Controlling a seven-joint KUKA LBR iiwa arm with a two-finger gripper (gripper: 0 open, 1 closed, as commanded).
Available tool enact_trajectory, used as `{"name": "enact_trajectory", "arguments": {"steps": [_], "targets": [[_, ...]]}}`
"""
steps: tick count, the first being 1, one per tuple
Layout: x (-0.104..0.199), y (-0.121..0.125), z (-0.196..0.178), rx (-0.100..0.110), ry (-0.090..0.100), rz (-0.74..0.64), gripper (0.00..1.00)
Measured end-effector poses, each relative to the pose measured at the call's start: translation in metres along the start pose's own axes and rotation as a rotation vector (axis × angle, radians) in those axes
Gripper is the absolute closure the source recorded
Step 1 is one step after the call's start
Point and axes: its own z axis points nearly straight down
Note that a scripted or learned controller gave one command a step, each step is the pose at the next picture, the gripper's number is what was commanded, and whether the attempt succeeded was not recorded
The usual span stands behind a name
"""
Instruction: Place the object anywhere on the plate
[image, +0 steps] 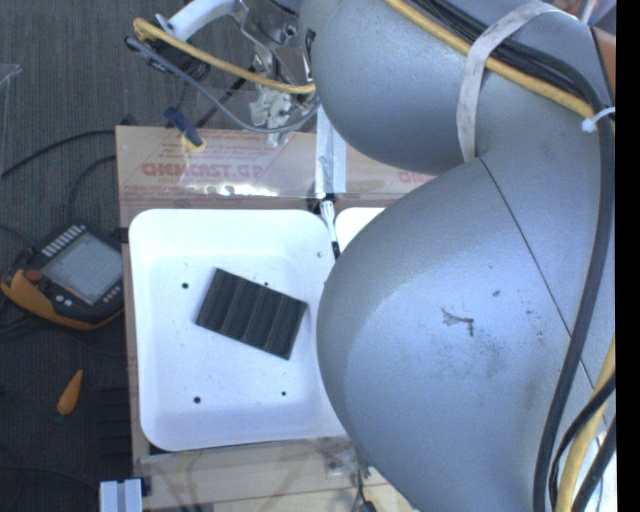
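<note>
We find a black ribbed block (251, 313) lying flat in the left white bin (160, 250); the claw's position and state we cannot tell.

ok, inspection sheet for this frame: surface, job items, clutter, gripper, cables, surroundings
Surface: left bin, white, shallow, a few dark specks; sliver of the right bin past the arm.
Job's things: dark ribbed slab lying flat and skewed in the left bin; plate: nothing seen.
Clutter: nothing seen in the left bin besides the slab.
Gripper: gripper at top, above the far edge of the bins; finger state unclear.
Cables: yellow hose and dark cables near the gripper; cable bundle along the arm.
Surroundings: pendant on the floor at left; orange tool below it.
</note>
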Motion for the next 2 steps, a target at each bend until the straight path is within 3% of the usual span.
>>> {"name": "enact_trajectory", "arguments": {"steps": [1, 2], "targets": [[-0.071, -0.042, 0.000, 0.000, -0.002, -0.122, 1.00], [-0.018, -0.018, 0.000, -0.002, -0.003, -0.571, 1.00]]}}
